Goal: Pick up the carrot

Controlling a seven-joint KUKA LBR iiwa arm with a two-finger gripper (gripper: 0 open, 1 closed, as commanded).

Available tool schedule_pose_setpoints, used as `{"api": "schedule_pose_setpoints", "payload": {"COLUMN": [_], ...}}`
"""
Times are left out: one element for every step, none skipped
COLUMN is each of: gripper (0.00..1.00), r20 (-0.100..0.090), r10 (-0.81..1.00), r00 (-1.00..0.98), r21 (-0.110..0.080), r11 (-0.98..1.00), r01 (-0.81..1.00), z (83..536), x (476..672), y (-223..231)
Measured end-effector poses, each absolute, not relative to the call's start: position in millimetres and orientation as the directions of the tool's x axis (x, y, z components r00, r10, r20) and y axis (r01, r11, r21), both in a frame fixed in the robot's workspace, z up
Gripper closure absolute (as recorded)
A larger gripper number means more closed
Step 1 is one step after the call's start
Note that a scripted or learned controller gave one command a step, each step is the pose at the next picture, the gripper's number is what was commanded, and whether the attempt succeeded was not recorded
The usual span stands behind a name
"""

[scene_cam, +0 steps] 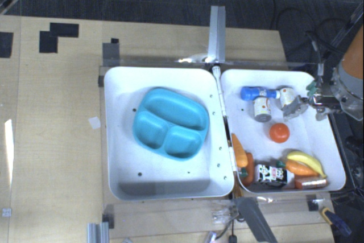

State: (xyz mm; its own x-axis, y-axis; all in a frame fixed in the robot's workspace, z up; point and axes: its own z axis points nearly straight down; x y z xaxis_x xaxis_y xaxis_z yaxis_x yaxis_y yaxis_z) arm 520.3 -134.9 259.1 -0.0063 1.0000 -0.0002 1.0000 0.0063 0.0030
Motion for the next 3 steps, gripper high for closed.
{"api": "schedule_pose_setpoints", "payload": {"gripper": [0.0, 0.0, 0.0], "r20": [0.0, 0.0, 0.0], "r10": [0.999, 0.983, 0.971], "r00": [-0.034, -0.182, -0.241], "r21": [0.003, 0.005, 0.002], "r11": [0.034, 0.182, 0.241], "r01": [0.999, 0.983, 0.971], "z": [184.1, 185.4, 184.4], "x": [502.9, 515.1, 487.5], "y": [-39.9, -1.1, 19.4]}}
